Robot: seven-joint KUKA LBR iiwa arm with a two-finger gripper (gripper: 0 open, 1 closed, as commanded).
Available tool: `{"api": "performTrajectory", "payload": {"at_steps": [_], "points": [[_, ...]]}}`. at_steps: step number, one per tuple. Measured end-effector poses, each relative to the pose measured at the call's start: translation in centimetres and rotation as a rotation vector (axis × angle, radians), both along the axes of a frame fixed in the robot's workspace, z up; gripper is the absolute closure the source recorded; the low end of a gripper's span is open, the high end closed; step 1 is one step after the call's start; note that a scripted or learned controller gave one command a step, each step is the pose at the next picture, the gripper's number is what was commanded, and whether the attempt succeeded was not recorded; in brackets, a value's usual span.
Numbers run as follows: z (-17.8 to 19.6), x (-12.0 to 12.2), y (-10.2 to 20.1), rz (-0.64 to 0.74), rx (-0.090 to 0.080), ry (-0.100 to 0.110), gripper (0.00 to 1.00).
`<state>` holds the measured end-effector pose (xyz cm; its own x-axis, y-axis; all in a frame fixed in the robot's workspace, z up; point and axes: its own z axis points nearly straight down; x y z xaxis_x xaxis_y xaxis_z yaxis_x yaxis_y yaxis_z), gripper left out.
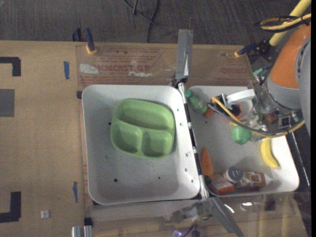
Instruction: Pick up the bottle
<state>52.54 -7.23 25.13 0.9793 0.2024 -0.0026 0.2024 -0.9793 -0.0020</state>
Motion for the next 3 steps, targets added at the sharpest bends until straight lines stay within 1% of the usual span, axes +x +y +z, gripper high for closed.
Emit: {"api": "performTrajectory", "payload": {"at_steps": [1, 2, 3], "points": [[-6.8, 0.8, 2.9, 0.001, 0.002, 0.004, 1.00], [-7.7, 6.8, -5.8, 0.013, 0.000, 0.001, 1.00], [-0.2, 9.7, -14.6, 0.146, 0.000, -0.002, 1.00]]}}
